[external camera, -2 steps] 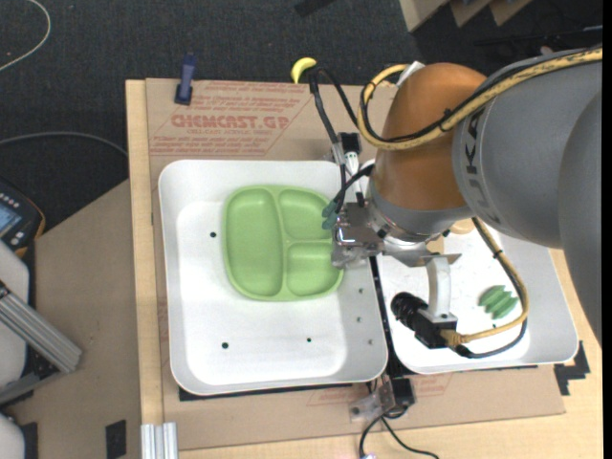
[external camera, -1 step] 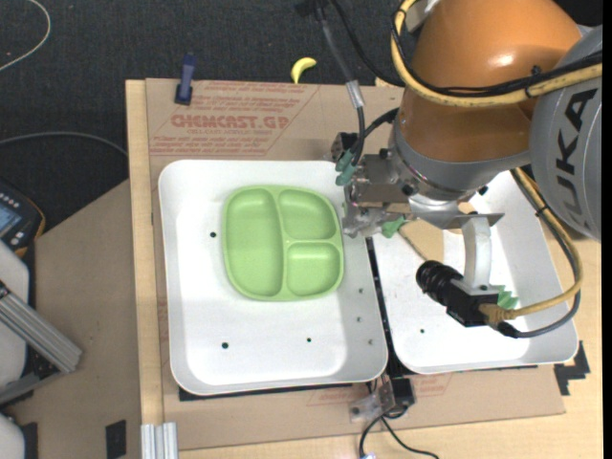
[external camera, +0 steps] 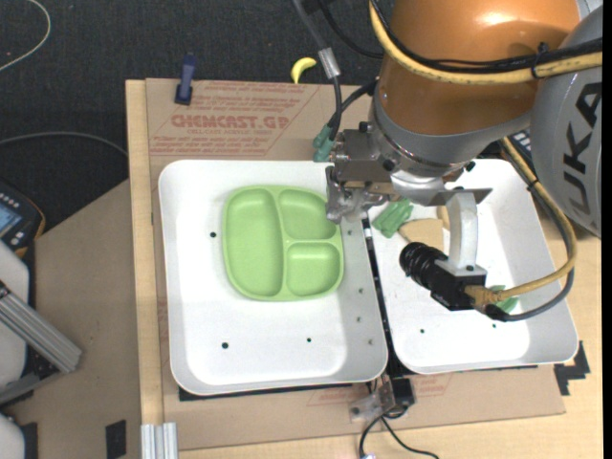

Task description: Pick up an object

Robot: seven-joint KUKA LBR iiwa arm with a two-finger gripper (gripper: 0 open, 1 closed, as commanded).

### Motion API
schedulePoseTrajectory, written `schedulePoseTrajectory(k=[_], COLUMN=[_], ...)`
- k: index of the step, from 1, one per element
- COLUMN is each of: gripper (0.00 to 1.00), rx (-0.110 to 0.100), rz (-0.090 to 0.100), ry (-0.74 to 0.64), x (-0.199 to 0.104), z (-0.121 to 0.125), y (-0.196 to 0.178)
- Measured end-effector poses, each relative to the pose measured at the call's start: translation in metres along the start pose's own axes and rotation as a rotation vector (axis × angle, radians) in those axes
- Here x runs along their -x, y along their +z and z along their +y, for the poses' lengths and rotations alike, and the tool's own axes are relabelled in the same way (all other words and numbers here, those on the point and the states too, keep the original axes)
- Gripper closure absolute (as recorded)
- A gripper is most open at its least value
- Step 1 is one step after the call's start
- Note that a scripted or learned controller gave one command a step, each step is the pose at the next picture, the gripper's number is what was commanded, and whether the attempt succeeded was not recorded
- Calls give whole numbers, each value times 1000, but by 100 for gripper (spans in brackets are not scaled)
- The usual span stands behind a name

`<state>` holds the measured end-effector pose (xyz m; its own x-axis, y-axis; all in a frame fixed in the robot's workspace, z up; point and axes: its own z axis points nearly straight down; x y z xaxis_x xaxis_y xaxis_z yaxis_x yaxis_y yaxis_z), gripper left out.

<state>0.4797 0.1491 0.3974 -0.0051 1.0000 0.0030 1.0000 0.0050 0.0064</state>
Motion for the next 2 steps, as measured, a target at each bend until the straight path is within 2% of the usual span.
schedulePoseTrajectory(k=[1,2], gripper=[100,100], rx=[-13,11], rz=[-5,-1], ry=[10,10], x=[38,84], z=[-1,1], y=[46,-83])
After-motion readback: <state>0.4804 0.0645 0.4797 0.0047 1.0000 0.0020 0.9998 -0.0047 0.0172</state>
